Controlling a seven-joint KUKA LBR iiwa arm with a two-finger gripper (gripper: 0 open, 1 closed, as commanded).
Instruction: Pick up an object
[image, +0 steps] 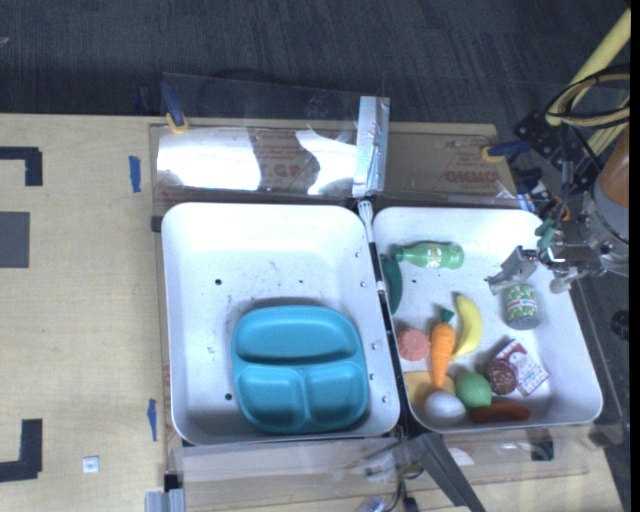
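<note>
End effector (527, 268) above green-labelled can (521, 305), grip state unclear, label print illegible

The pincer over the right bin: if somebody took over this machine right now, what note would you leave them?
Pincer: above the right bin's far right side, nothing seen between its fingers; open or shut unclear.
Things: small green can just below it; green bottle, banana, carrot, white egg lie in that bin. Blue tray sits in the left bin.
Done: nothing lifted.
Left: grasp one object, probably the can.
</note>
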